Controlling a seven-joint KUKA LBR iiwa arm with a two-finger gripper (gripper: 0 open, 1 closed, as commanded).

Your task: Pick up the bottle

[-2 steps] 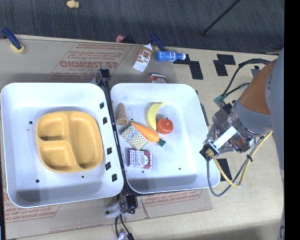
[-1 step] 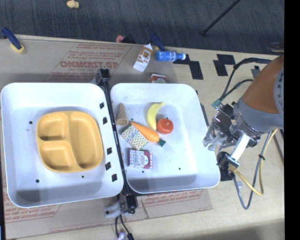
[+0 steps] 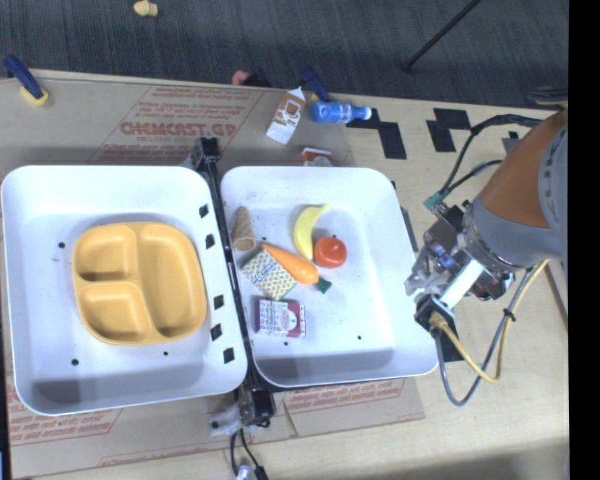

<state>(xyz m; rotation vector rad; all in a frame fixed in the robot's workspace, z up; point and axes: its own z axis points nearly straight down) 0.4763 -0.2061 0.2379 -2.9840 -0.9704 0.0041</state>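
Bottle (image 3: 337, 113), blue, lies on its side on the bench (image 3: 480, 408) past the right bin's (image 3: 405, 358) far rim, so likely a spill. The end effector (image 3: 427, 278) hangs by that bin's right rim, well apart from the bottle; whether spread or pressed together, I cannot tell.

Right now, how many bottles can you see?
1. The blue bottle lies on the bench beyond the right bin, beside a small carton. None looks hidden.

Dark grey carpet (image 3: 280, 18) lies beyond the cardboard-covered bench (image 3: 160, 108), crossed by a thin black pole (image 3: 458, 20).
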